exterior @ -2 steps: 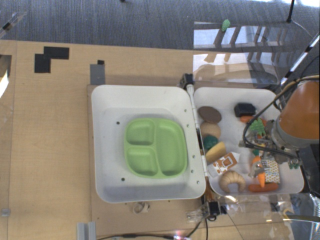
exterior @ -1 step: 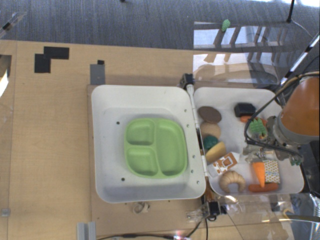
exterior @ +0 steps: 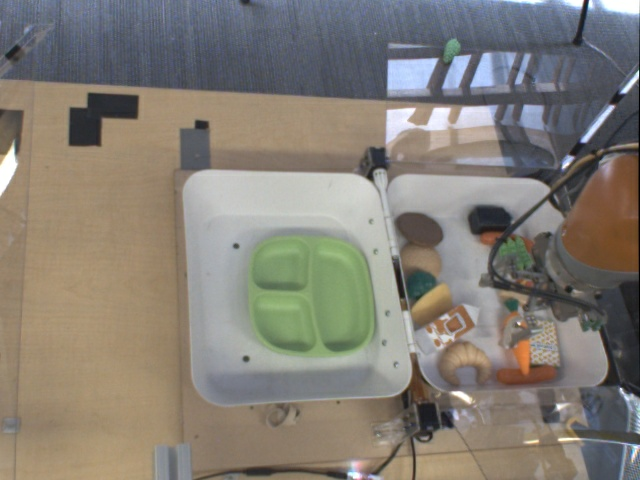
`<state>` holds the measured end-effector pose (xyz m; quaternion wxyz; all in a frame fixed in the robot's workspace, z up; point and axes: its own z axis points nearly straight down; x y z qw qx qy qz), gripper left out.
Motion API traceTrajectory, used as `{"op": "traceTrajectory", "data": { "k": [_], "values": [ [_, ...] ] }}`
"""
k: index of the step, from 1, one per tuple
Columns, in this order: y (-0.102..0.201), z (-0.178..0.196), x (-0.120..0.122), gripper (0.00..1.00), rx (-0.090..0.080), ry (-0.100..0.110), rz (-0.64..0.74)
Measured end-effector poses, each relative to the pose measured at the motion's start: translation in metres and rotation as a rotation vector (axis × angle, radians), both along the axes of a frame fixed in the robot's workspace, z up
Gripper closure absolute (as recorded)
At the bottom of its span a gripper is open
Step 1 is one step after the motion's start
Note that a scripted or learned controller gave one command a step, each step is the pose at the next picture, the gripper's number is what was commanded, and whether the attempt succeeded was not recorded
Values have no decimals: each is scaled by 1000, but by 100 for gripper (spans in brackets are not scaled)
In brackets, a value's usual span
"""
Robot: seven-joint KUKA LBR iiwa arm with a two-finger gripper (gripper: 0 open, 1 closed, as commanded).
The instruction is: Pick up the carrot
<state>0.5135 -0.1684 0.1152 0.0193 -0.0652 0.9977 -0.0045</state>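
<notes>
1. Camera view is looking down on two shallow white bins lying side by side on a tan wooden bench (exterior: 100, 318); the left white bin (exterior: 215, 368) is holding a light green plastic plate with three compartments (exterior: 311, 295) near its middle.
2. The right white bin (exterior: 455, 190) is serving as the landmark. The grey arm with its orange band (exterior: 600, 218) is reaching over that bin's right side, and its two-finger gripper (exterior: 520, 313) is hanging low over the bin's lower right part.
3. The small orange carrot (exterior: 522, 355) is lying in the lower right corner of the right white bin, just under the gripper, beside a patterned card-like piece (exterior: 545, 346). Whether the gripper is open or closed cannot be told, nor whether it is touching the carrot.
4. An orange-red sausage-shaped piece (exterior: 527, 375) is resting along the bin's lower wall, just below the carrot.
5. A tan croissant (exterior: 465, 360) is sitting at the bin's lower middle.
6. A brown oval piece (exterior: 419, 229) and a beige rounded piece (exterior: 421, 261) are lying along the bin's left wall.
7. A black block (exterior: 489, 218) is sitting near the bin's upper wall.
</notes>
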Motion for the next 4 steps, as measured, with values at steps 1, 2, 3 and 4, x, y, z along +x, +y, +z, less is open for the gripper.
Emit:
{"op": "traceTrajectory", "data": {
  "k": [1,2,3,4],
  "values": [
    [-9,-25,-6,0,4,24,91],
    [-9,-11,-2,100,0,11,95],
    [-9,-12,-2,0,0,12,95],
    [-6,-25,-6,0,0,22,113]
  ]
}}
